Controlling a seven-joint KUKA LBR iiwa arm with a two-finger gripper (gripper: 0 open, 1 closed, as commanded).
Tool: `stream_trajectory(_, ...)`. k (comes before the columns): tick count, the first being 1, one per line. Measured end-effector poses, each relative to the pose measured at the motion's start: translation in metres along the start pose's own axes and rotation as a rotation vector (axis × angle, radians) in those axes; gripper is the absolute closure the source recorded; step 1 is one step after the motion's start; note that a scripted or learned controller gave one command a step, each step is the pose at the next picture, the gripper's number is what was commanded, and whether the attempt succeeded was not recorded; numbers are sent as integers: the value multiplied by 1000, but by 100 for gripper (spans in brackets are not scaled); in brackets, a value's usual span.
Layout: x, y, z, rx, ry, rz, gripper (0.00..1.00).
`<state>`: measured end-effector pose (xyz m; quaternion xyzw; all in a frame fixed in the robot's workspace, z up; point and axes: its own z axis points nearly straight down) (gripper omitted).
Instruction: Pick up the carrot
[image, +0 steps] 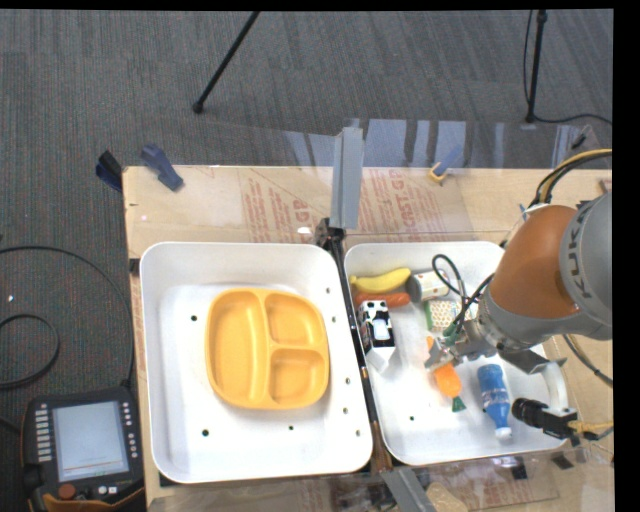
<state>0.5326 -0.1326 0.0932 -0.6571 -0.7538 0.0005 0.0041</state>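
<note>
Grey carpet surrounds the counter (230, 200). My end effector (447, 350), grip state unreadable, hangs in the right bin (400, 440); the carrot (449, 384) lies just nearer, long axis running near-right.

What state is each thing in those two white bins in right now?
Carrot: lying in the right bin, just below the gripper.
Banana: lying near the bin's top left corner.
Blue bottle: lying on its side, right of the carrot.
Yellow plate: flat in the left bin, compartments up.
</note>
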Motion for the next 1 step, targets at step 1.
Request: stream_trajectory(1, 76, -11, -92, -2, -3, 124, 100)
